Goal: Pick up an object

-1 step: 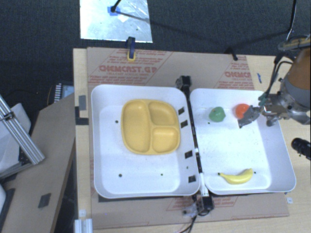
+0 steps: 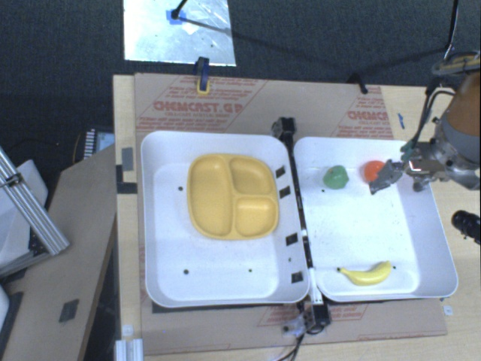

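Bench [image 2: 128, 201] carrying two white bins side by side; left bin [image 2: 161, 277] holding yellow divided plate [image 2: 231, 196]. Right bin [image 2: 428, 269] holding green ball [image 2: 336, 177], orange ball [image 2: 372, 171], banana [image 2: 367, 274] near front edge. Gripper [image 2: 385, 177] hovering just beside orange ball, finger state impossible to tell.

The two bins [image 2: 218, 277] look like smooth white plastic. The yellow divided plate [image 2: 231, 196] is plastic with a soft shine. The banana [image 2: 367, 274] looks smooth and a bit glossy. Far off, a square sheet [image 2: 179, 21] shines like metal.
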Controlling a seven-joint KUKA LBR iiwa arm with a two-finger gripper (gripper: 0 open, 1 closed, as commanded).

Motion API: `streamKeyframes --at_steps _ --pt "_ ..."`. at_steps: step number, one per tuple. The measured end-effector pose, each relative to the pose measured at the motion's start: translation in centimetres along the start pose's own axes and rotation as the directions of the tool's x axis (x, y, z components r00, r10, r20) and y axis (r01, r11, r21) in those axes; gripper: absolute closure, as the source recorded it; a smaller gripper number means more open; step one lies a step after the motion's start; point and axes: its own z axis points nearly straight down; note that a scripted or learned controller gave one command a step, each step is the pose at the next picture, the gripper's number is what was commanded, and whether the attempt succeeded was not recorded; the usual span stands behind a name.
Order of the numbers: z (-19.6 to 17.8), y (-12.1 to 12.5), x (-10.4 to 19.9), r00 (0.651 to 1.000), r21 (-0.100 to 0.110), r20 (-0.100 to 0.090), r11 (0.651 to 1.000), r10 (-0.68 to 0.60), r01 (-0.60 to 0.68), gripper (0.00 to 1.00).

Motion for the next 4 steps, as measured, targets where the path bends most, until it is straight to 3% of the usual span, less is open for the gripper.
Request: streamKeyframes --at_steps 1,3,4 --pt "4.1 0.1 0.2 1.000 0.004 -0.001 1.000 0.002 -0.002 0.00" --pt "16.2 -1.1 0.3 1.000 0.006 -0.001 1.000 0.004 -0.004 0.00" --pt "14.8 -0.9 0.3 1.000 0.000 0.000 1.000 0.003 -0.003 1.00"
